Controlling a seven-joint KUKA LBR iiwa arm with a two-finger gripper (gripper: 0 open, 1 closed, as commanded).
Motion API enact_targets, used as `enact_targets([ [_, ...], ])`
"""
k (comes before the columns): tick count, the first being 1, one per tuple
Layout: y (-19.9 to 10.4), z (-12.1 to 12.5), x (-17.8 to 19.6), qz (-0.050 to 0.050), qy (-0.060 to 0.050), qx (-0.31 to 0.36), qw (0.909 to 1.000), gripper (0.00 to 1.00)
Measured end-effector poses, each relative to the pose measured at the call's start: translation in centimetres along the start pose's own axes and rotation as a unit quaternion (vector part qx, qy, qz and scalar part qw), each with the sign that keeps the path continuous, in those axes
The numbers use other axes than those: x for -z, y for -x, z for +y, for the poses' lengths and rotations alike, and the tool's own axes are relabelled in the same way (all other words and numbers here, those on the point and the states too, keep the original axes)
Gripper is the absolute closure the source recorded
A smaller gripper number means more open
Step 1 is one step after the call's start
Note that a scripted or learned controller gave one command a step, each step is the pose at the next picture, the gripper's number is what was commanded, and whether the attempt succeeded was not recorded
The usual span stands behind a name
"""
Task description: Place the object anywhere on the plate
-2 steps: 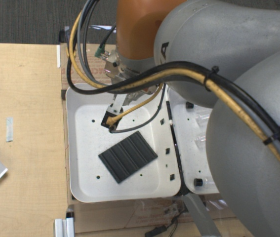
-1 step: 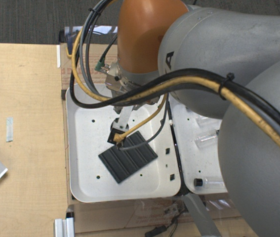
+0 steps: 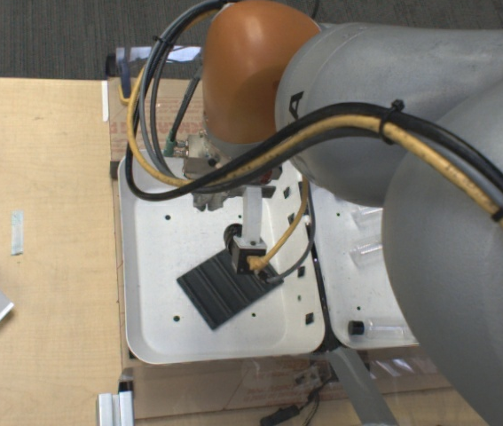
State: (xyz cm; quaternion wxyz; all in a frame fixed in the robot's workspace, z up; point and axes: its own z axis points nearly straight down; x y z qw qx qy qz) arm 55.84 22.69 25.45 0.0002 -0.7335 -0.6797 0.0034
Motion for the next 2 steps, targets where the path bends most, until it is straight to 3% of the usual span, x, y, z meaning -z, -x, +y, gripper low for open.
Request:
enact_targets([
  [1,0.0,0.0,0.0,0.000,0.000,0.000,1.0000,0.00],
  [2,-0.6,6.9,-1.6,0.000,0.004,0.451,0.8924,0.00],
])
